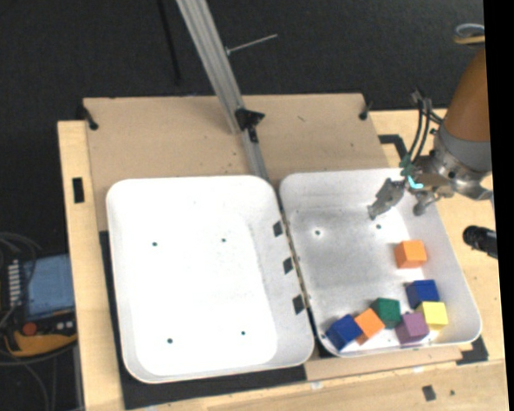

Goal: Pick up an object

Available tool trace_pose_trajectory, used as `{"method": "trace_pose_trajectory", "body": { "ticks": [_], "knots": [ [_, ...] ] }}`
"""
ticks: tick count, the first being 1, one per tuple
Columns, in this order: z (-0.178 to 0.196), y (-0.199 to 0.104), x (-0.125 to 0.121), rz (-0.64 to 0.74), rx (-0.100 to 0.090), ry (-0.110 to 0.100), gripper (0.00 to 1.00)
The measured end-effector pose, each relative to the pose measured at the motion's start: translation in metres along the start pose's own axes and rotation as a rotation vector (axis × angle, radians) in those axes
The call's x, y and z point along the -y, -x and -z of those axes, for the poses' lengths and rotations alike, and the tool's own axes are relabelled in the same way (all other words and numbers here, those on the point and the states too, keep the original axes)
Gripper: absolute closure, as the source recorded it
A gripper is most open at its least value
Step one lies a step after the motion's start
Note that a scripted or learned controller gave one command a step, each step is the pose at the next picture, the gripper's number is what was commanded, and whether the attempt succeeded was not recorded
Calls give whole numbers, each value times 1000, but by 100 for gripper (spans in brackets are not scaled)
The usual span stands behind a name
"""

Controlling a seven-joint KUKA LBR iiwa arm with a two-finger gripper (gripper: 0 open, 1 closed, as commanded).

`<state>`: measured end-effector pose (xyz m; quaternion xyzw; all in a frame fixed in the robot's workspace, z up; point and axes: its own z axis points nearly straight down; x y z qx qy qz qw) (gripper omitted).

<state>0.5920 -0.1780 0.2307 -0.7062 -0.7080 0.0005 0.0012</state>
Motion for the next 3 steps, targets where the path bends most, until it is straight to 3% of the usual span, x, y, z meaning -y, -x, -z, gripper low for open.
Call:
{"method": "trace_pose_trajectory", "body": {
  "ticks": [1, 3],
  "knots": [
    [2, 0, -1, 1, 1, 4, 0],
    [-121, -1, -1, -7, 3, -2, 0]
  ]
}}
